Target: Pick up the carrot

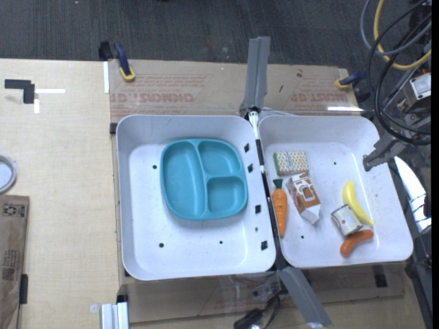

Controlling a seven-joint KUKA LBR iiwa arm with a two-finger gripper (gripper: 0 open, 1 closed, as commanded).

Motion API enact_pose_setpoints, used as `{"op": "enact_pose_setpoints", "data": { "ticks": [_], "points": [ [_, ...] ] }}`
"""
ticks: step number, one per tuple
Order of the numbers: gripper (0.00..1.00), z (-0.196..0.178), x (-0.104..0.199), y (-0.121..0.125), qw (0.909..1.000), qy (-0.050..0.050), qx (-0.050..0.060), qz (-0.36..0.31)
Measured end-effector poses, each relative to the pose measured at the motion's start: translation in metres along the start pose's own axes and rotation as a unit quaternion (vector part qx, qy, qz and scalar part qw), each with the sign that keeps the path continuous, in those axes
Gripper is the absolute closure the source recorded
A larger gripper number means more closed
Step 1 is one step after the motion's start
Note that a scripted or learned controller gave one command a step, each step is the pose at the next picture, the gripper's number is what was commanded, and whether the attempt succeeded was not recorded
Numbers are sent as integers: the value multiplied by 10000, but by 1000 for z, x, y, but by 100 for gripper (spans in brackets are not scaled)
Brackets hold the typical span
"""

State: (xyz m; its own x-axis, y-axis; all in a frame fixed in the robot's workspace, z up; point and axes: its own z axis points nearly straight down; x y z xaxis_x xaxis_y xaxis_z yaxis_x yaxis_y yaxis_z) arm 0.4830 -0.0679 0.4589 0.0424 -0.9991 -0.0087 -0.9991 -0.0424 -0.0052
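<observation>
The carrot [279,210] lies in the right bin [329,253], tight along its left wall, with a small carton [304,197] just beside it, so you risk that the claw [379,155] strikes the wall or pushes the carton instead of closing around the carrot. The claw stands at the right rim of this bin, well apart from the carrot, and I cannot tell how it is set, because cables [394,60] and dark parts hide it partly.
</observation>
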Motion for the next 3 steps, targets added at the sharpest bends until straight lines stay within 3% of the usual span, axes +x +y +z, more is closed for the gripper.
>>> {"op": "enact_pose_setpoints", "data": {
  "ticks": [1,2,3],
  "points": [
    [0,44,-19,3,9895,21,-36,-1445],
    [0,44,-19,3,9895,21,-35,-1445],
    [0,44,12,5,9941,25,-28,-1082]
  ]
}}
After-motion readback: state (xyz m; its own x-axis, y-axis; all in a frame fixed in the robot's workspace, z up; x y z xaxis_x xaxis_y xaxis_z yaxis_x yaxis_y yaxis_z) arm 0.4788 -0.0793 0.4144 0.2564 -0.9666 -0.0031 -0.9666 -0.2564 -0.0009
